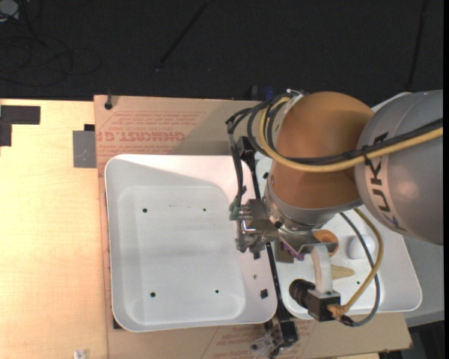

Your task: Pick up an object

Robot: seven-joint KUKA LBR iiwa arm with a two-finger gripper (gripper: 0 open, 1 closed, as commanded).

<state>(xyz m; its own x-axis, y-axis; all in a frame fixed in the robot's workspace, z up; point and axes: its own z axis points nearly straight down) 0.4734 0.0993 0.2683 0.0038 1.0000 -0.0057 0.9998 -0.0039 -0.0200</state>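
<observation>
Several small objects were seen in the right bin (pixel 404 298), mostly hidden under the arm. An orange piece (pixel 326 237) lay just below the wrist, and a purple piece (pixel 292 251) lay to its left, partly covered. A tan wedge (pixel 343 273) lay flat on the bin floor nearby. A pale rounded object (pixel 357 247) rested just above the wedge, its shape hard to tell.

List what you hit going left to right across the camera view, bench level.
Bare wooden bench → left white bin → arm's wrist with orange band over the right white bin.
</observation>
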